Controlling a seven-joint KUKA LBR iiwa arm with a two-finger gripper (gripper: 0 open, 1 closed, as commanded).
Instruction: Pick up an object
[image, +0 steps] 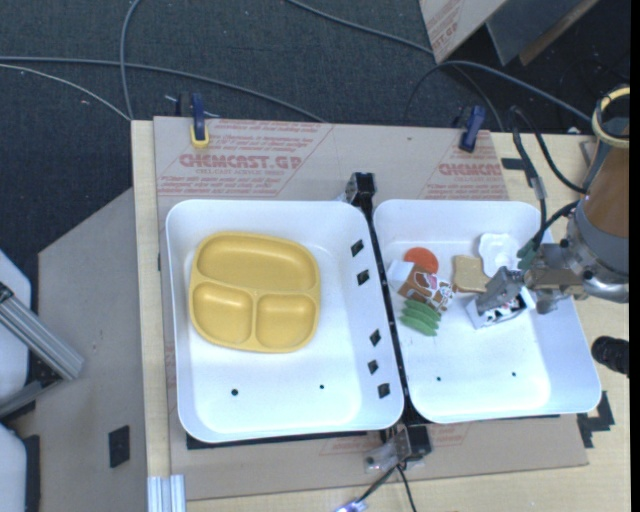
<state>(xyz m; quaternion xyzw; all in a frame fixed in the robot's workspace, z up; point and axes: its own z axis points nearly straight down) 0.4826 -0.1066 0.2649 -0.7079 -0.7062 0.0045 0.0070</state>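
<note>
Right of the frame's middle, the gripper hangs low in the right bin, maybe touching something white. Fingers unclear. Toy food sits left; center first, then squeeze.

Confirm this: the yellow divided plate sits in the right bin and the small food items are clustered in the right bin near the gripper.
Not quite. The camera view shows the yellow divided plate in the left bin; the small food items are indeed clustered in the right bin near the gripper.
</note>
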